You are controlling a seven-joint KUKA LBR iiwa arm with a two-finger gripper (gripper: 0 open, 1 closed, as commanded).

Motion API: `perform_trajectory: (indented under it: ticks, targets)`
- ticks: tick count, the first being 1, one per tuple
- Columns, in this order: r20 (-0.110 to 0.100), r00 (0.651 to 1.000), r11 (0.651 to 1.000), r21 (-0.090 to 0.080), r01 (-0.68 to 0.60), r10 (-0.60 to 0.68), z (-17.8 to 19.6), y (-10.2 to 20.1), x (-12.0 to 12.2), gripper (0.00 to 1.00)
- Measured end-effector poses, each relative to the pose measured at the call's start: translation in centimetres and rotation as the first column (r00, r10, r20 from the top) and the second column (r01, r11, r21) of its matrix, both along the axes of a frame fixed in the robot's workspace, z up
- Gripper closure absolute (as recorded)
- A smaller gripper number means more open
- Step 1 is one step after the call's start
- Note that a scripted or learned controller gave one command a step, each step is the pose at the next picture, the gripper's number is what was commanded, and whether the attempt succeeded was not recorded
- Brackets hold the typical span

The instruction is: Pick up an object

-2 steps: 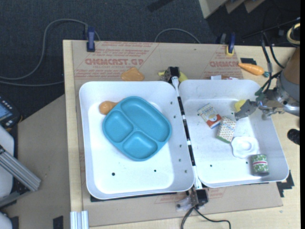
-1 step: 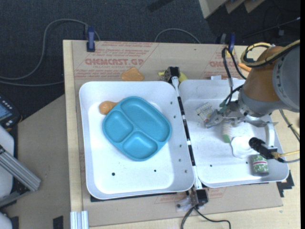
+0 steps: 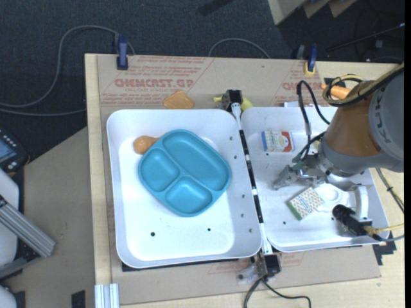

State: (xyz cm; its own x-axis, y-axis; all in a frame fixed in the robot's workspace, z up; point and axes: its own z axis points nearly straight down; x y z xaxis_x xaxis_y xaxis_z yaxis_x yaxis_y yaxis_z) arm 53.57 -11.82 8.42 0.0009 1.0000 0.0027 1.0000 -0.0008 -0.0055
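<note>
- Nearest you, the right bin (image 3: 302,233) held a small green-and-white patterned packet (image 3: 306,202), lying flat and slightly askew on the bin floor. I judged it the likeliest thing to pick, because it lay closest to the tool.
- Just beyond the packet, the gripper (image 3: 283,179) hung low over the same bin, beside the packet's far-left corner rather than over it. You could not tell whether it was spread or pressed together, and nothing showed in its grasp.
- The arm (image 3: 352,136) came in from the right and leaned across that bin, probably so the tool could reach down at a slant.
- Farther back, a little white carton (image 3: 277,140) with red and blue print lay apart from the gripper, with nothing on or against it.
- In the left bin (image 3: 180,239), a blue divided plate (image 3: 185,171) lay tilted, partly covering an orange thing (image 3: 142,144) at its far-left edge; you would have found that one awkward to reach.
- Farthest off, another orange piece (image 3: 178,99) sat on the bench outside the bins, near the blue clamps (image 3: 122,47).
</note>
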Motion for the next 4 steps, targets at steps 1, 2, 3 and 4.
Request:
perform_trajectory:
  ticks: [1,2,3,4]
  targets:
    - [0.001,1.0,1.0,-0.001,0.001,-0.001,0.0,-0.7,-3.6,0.0]
    - [0.006,1.0,1.0,-0.002,0.0,0.0,1.0,-0.6,-3.4,1.0]
    - [0.005,1.0,1.0,-0.002,0.0,0.0,1.0,-0.6,-3.4,0.0]
    - [0.012,1.0,1.0,-0.003,-0.006,0.006,0.0,1.0,5.4,0.0]
